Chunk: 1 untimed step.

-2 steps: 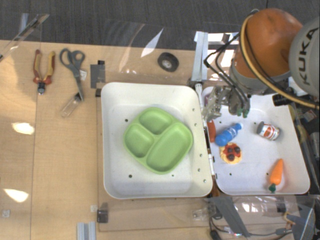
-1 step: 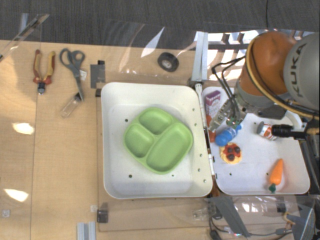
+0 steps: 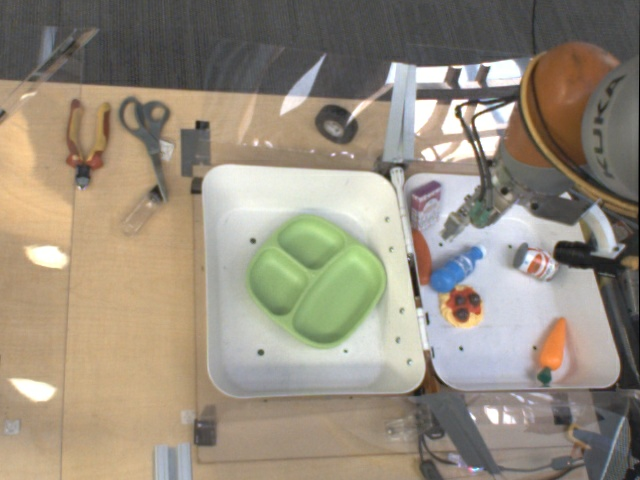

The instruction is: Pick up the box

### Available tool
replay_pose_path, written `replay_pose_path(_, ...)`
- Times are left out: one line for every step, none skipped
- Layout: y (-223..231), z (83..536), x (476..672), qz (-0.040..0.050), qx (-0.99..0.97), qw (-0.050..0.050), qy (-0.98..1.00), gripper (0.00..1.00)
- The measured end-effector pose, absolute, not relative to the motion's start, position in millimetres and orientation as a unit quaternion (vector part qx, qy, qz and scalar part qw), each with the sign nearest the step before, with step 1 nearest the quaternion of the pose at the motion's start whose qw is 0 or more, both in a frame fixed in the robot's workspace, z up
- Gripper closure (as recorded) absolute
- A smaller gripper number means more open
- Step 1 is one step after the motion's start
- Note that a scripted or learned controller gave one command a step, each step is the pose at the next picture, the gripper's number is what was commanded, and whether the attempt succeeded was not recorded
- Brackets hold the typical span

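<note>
The box (image 3: 426, 203) is small, white and purple, and stands in the far left corner of the right bin (image 3: 590, 368). My gripper (image 3: 470, 215) hangs just to the right of the box, a little apart from it and above the bin floor. Its fingers look open with nothing between them. The grey arm with its orange band (image 3: 560, 98) reaches in from the upper right.
The right bin also holds a red pepper-like piece (image 3: 423, 258), a blue bottle (image 3: 458, 266), a yellow and red toy (image 3: 462, 306), a small can (image 3: 537, 263) and a carrot (image 3: 551, 348). A green divided plate (image 3: 316, 280) lies in the left bin (image 3: 230, 358). Pliers (image 3: 83, 140), scissors (image 3: 148, 133) and a tape roll (image 3: 336, 122) lie on the bench.
</note>
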<state>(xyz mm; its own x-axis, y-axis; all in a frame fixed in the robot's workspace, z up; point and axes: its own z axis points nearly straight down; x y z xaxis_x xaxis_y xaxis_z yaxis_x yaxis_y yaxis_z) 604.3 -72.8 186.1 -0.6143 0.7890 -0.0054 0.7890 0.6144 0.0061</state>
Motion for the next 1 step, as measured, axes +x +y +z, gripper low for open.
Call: replay_pose_path(-106.0, 138.2, 616.6, 0.0009, 0.577, 0.002, 0.817, 1.0)
